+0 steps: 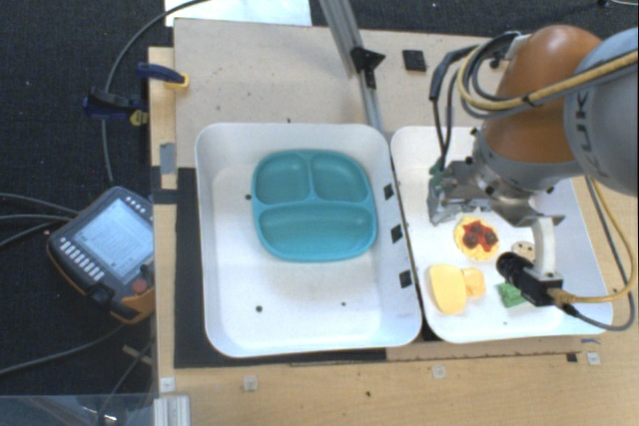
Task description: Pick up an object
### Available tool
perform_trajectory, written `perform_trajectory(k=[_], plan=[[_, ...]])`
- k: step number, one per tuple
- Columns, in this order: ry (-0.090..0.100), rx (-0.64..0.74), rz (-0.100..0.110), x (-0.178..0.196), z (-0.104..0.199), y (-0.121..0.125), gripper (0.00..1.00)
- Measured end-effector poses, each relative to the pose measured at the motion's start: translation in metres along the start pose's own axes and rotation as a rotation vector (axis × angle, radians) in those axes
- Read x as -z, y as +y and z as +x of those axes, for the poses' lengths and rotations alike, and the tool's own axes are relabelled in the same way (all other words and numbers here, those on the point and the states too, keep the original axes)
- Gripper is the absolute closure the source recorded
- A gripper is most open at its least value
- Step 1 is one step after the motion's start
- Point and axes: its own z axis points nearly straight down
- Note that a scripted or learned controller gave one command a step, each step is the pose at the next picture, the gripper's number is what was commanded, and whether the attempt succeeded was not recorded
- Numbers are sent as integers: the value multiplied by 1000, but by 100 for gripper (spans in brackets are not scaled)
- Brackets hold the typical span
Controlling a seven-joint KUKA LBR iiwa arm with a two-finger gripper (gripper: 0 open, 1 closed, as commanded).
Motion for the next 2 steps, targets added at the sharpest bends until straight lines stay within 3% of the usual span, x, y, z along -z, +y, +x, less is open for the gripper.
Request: perform_trajectory(k=[2], plan=[[0, -1, 2, -11, 103, 2, 100]])
